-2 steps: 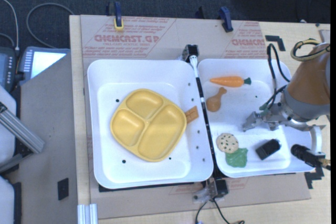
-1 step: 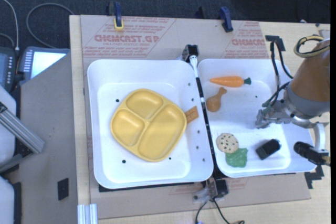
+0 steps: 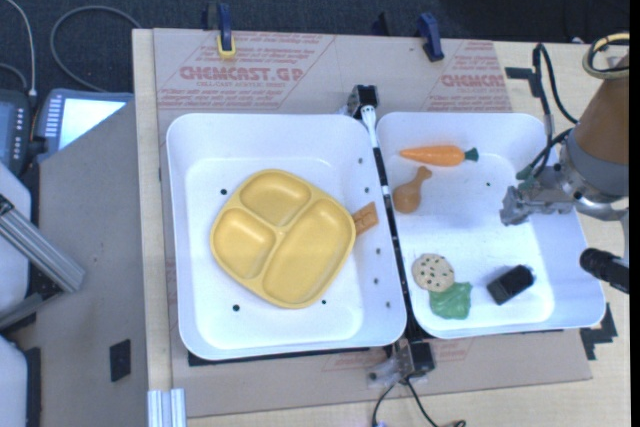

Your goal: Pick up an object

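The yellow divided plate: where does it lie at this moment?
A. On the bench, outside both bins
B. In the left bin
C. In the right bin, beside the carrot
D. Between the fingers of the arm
B: the yellow divided plate lies flat on the floor of the left bin, while the carrot is in the right bin.

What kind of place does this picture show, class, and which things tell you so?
Probably a robotics lab test bench: two shallow white plastic bins clamped on a board, a grey robot arm reaching in, and toy food such as an orange plastic carrot as practice items.
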Available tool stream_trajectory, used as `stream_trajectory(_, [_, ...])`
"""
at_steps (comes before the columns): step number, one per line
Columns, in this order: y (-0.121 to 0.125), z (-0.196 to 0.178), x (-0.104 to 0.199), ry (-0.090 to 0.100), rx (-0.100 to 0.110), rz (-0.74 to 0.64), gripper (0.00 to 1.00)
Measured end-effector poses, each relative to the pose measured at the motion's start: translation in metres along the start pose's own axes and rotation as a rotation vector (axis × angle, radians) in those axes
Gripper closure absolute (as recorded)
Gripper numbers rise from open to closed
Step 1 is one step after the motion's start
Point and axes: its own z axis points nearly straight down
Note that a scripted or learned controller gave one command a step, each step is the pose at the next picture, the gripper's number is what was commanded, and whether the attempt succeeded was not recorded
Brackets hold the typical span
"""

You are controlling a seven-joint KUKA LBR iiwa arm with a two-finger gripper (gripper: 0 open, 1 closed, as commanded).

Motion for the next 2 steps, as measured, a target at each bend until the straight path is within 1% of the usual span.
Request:
stream_trajectory(1, [-0.002,-0.06,-0.009,-0.001,-0.003,0.001,1.0])
stream_trajectory(2, [0.009,-0.11,-0.013,-0.001,-0.002,0.0,1.0])
